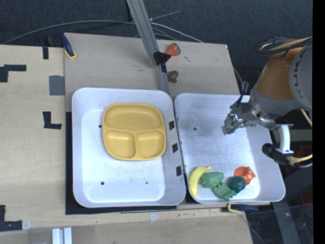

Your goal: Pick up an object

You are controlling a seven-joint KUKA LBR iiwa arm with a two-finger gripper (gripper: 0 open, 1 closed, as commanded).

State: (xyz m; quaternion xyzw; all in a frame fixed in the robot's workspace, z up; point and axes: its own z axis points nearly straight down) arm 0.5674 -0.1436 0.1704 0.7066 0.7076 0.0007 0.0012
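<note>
Two white bins (81, 136) are being carried by a pale wooden table (30, 136) over dark carpet. The end effector (231, 125) is being held over the right bin; its state cannot be told. Toys (221, 181) are lying in the near right corner.

The bench (117, 60) is a light wooden board with some dark marks and small black pieces on its left part. Two shallow white bins lie directly on it, side by side and touching along their inner edges. The left bin (84, 151) is the bigger one in the view, and the right bin (213, 111) is beside it (its far corner reaches the bench's right edge). A grey metal bar (144, 22) crosses the back of the bench at a slant.
</note>
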